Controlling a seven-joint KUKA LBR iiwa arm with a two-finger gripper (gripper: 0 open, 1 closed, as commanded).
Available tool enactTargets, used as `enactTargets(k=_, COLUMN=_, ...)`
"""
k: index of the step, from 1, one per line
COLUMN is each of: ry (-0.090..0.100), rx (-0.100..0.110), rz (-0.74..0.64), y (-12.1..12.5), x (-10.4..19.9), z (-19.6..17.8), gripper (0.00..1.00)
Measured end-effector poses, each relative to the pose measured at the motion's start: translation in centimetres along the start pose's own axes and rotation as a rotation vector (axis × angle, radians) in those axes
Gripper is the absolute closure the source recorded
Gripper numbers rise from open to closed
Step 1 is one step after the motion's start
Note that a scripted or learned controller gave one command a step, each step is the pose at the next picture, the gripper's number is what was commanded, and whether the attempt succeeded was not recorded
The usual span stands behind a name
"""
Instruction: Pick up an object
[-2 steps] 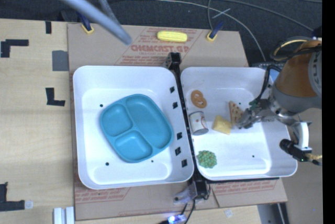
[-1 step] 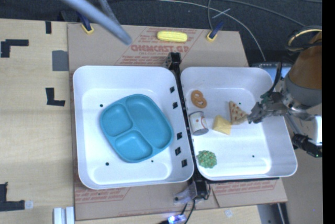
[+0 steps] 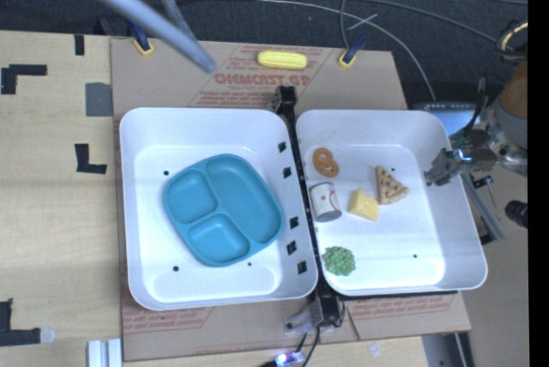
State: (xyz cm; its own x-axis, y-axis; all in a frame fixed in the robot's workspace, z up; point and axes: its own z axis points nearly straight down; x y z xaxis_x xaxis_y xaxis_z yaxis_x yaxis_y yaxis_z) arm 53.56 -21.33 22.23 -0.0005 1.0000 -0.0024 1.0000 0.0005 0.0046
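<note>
Camera view showed the gripper (image 3: 442,168) at the right bin's (image 3: 429,129) right rim, holding nothing; whether it was spread or closed I could not tell. Inside that glossy bin lay a pretzel (image 3: 324,161), a wedge-shaped pizza slice (image 3: 390,184), a yellow cheese block (image 3: 364,206), a small can (image 3: 324,201) and knobbly green broccoli (image 3: 340,260). A smooth blue three-compartment plate (image 3: 223,209) sat in the left bin (image 3: 141,211).

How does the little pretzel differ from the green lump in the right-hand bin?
The pretzel is brown and ring-shaped with holes; the green lump is solid, rounded and bumpy. The pretzel lies toward the far end of the right bin, the green lump toward the near end. Both are small and sit close to the divider.
</note>
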Motion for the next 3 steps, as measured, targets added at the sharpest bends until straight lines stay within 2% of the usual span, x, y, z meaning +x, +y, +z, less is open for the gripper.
enactTargets(k=1, ry=0.000, rx=-0.001, rz=-0.002, y=0.3, x=0.2, z=-6.4, gripper=1.00)
enactTargets(k=2, ry=0.003, rx=0.007, rz=-0.004, y=-0.9, x=5.0, z=-4.7, gripper=1.00)
enactTargets(k=3, ry=0.003, rx=0.006, rz=-0.004, y=-0.8, x=9.3, z=-3.9, gripper=1.00)
